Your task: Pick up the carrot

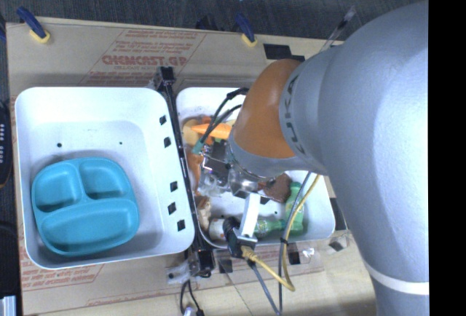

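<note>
Over right shallow white bin [191,100]: grey arm with orange band [266,118], wrist low among contents. Gripper [218,176] buried in clutter and cabling; whether jaws are open or closed, cannot tell. Orange carrot [206,131] at bin's upper left, near divider, mostly hidden by wrist; long axis seems roughly left-right, which end is tip unclear. Green item [280,223] at bin's lower right. Left shallow white bin [44,107] holds light-blue compartment tray [84,202], lower left.

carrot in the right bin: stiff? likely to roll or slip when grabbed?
The carrot looks like a smooth, solid orange piece, so probably stiff and possibly slippery. It lies against the right bin wall among clutter, so rolling seems limited. The arm hides much of it.
</note>
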